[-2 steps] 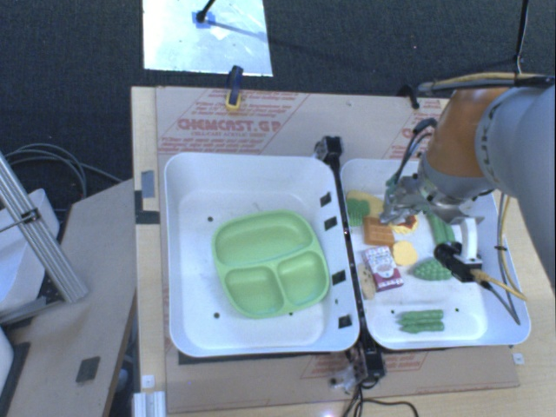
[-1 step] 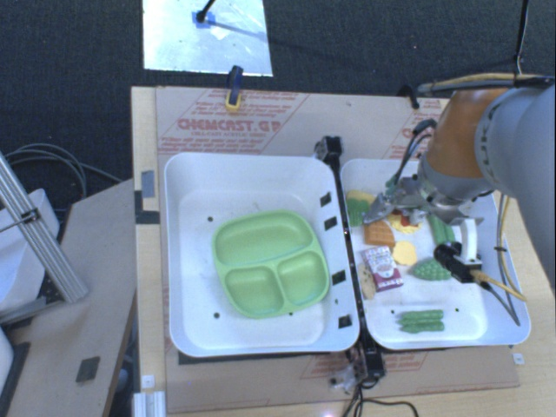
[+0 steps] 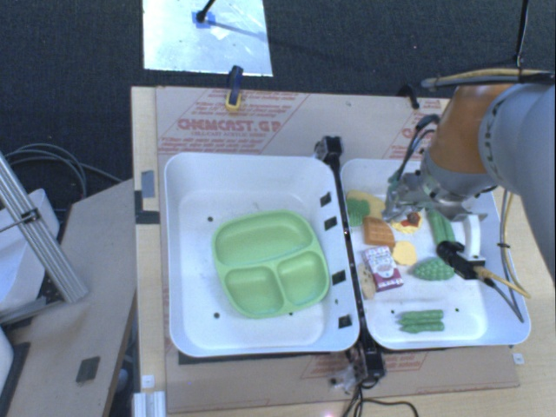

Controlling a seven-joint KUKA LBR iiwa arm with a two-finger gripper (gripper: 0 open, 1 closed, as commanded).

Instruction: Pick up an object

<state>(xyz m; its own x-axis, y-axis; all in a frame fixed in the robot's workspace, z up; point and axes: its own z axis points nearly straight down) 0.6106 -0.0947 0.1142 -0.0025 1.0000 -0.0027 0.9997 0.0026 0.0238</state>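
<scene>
Here your likeliest target is the orange block [image 3: 378, 232], a small matte slab lying flat in the right bin [image 3: 499, 324], just below and left of the gripper [image 3: 401, 205]. You can't tell from this angle how the gripper is set. Around the block sit a yellow disc [image 3: 404, 253], a red-and-white carton [image 3: 383, 268], a knobbly green piece [image 3: 433, 270] and green pods [image 3: 421, 321]. In the left bin [image 3: 187, 259] rests a smooth green divided tray [image 3: 271, 262].
</scene>
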